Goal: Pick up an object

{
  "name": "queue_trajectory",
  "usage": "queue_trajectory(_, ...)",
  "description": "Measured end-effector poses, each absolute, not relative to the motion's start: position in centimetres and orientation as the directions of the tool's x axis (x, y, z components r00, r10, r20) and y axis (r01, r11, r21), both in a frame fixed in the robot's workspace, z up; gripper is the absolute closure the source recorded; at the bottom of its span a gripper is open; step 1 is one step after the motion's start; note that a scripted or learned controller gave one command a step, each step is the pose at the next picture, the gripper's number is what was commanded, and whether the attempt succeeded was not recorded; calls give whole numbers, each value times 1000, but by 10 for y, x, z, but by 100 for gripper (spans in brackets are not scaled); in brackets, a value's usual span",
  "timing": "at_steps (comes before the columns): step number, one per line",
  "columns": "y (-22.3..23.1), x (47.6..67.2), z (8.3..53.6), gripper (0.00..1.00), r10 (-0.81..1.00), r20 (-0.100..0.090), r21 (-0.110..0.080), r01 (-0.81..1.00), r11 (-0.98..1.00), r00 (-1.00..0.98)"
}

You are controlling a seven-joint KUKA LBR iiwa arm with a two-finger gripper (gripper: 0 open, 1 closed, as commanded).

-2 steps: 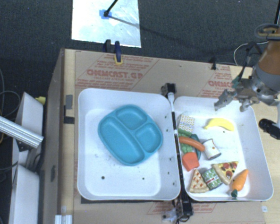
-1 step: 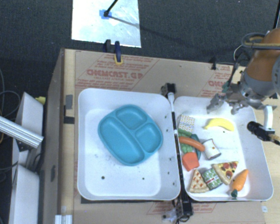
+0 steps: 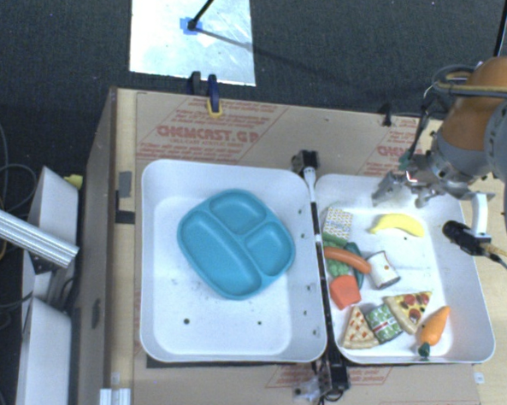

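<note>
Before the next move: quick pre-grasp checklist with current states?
1. Gripper over the right bin, where the items are: ok, at its far edge.
2. Nothing between the fingers yet: ok, none seen.
3. Nearest target free to grab: ok, the banana lies alone just below the gripper.
4. Other items spaced for a clean pick: not ok, the pizza slices and the carrot are bunched at the near end.
5. Finger opening: cannot tell, too blurred.
6. Blue plate in the left bin out of the path: ok.
</note>
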State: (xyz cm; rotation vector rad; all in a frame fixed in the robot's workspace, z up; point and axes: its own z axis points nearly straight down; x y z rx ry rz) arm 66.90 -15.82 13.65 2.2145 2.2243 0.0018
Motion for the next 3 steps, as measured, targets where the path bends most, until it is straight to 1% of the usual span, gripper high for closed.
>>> queue_trajectory(1,-158,670,148,100,1000,-3,7,1000,8,-8)
queue_trajectory(2,-158,670,148,0,1000,-3,7,1000,8,-8)
queue_trajectory(3,-158,671,160,100,1000,-4,10,1000,10,-10)
